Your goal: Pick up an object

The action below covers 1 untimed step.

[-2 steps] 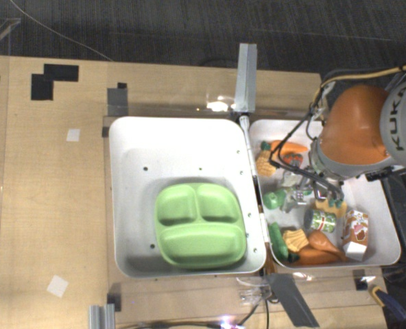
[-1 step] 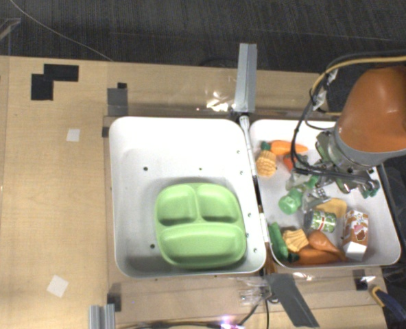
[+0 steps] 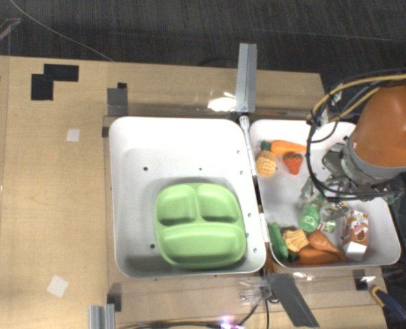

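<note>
Grey arm with a big orange dome

From where I stand the arm (image 3: 385,132) is mostly a rounded, glossy orange band, with a grey ring beneath it and darker metal parts under that. Black and yellowish cables loop out from its upper left side and curl down towards the tool (image 3: 324,204), whose lower end is too cluttered to make out.
</note>
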Available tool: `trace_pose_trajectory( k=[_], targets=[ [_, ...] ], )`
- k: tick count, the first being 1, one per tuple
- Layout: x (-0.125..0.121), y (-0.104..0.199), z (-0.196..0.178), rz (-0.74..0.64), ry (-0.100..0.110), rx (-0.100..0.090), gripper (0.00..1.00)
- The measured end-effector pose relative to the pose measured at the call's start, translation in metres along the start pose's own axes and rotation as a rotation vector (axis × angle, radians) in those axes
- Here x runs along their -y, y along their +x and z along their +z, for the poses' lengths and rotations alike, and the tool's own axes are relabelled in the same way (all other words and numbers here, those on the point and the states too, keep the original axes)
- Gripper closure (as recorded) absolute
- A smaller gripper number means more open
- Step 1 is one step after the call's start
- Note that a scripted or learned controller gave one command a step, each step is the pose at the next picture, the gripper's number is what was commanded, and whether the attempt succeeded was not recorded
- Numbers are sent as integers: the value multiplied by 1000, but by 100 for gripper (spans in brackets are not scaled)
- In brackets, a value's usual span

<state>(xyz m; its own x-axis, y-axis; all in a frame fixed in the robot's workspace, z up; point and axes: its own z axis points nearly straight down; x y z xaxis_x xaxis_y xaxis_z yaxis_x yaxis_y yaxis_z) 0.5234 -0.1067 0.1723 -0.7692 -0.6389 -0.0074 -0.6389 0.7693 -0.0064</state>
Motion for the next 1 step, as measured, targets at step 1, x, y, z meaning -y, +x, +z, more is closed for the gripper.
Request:
trace_pose_trajectory(
  k=[1],
  targets=[
    [1, -4, -12, 0, 7, 9, 100]
  ],
)
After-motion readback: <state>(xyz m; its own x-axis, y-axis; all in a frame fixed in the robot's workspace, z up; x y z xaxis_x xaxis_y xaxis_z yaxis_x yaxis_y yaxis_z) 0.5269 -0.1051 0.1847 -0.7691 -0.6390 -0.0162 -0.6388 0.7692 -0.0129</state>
